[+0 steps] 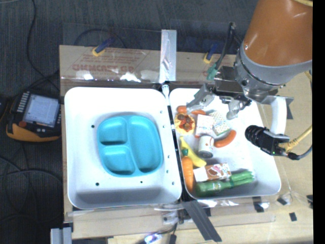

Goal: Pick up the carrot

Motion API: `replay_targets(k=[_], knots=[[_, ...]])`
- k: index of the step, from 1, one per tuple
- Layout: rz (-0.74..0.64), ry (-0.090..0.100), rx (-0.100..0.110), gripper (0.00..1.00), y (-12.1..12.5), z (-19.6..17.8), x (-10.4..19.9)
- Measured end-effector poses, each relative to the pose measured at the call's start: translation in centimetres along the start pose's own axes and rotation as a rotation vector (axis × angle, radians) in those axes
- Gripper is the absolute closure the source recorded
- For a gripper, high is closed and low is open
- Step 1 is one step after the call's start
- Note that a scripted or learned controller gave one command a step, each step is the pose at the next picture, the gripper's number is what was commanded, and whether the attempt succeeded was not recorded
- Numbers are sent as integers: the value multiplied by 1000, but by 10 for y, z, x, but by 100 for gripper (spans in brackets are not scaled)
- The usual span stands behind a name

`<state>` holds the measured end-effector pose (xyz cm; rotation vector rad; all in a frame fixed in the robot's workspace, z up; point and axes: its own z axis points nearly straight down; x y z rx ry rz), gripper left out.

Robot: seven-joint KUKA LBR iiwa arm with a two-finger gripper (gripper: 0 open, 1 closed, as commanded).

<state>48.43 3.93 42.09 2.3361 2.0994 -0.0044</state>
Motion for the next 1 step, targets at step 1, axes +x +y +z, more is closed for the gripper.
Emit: replay_targets(k=[1], knots=[[57, 1, 1, 0, 8, 103, -79]])
